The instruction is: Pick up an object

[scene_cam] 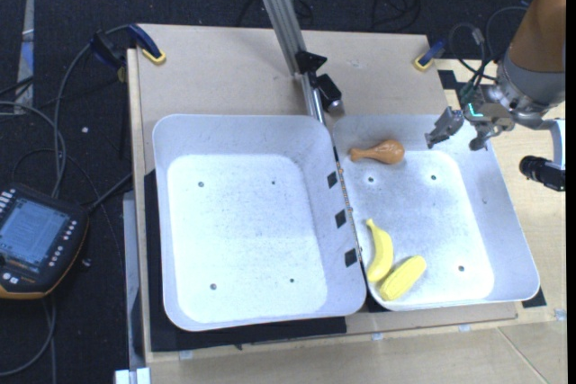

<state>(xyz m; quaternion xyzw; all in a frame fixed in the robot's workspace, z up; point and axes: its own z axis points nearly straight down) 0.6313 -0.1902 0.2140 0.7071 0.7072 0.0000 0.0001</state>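
The two dark fingers (443,129) stand spread apart with nothing between them, hanging over the upper right rim of the right-hand shallow white plastic bin (504,229); the gripper (460,132) itself sits below a grey wrist topped by the orange band of the grey robot arm (540,40), which enters from the right edge of the view. Nearest the fingers, just to their left and inside the same bin near its upper wall, lies a brown toy chicken drumstick (379,153), its thick end pointing right and its thin bone end pointing left. Farther down, toward the bin's lower left corner, a curved yellow banana (379,252) lies beside a short, blunt yellow oblong object (402,277); the two touch or nearly touch. The left-hand shallow white plastic bin (180,193) adjoins the right one along a shared edge marked with small black tabs. Both bins rest on a pale wooden counter (234,72), with yellow-tipped clamps at its upper corners. A slanted grey metal pole (283,9) rises from between the bins. A dark handheld control pendant (31,234) with a lit screen lies on the black floor at far left.
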